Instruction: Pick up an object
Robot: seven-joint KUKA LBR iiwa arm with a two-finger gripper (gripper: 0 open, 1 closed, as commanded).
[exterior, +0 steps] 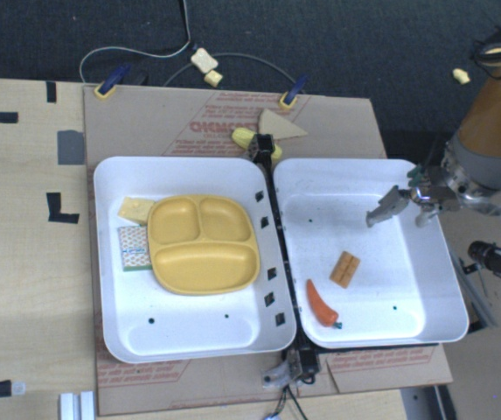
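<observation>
So the two-finger metal hand point(400, 206) sits over the upper right part of the right white bin point(412, 322), fingers spread apart with nothing between them. The small orange plastic carrot point(322, 304) lies near the bin's front left, long axis diagonal, green tip toward the front right. A little brown waffle-textured block point(345, 269) is just beside it, apart. The grey arm point(482, 147) reaches in from the right. A yellow divided plate point(203, 243) fills the left white bin point(110, 234).
</observation>
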